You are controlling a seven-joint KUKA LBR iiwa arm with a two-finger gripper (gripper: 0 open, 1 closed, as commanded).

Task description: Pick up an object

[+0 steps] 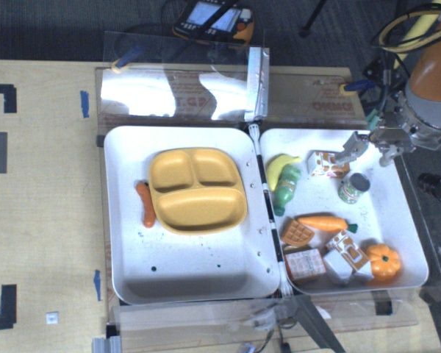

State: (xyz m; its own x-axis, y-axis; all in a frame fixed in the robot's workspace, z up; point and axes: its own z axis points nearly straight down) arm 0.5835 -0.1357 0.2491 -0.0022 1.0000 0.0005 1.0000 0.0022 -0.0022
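Observation:
My gripper (370,150) hangs over the far right corner of the right bin (404,219), its two fingers spread open with nothing between them. Just below and left of it stand a small dark-topped can (351,187) and a red-and-white packet (325,163). Further left lie a yellow banana (277,165) and a green bottle (285,187). Toward the bin's near side are a carrot (325,223), a waffle (297,234), a brown packet (305,264), a white-and-orange carton (345,254) and a small orange pumpkin (383,262).
The left bin (125,256) holds a yellow divided plate (197,190) with an orange sausage (145,203) at its left side. A clear divider wall (256,87) stands behind the bins. The grey arm with its orange band (430,79) comes in at the upper right.

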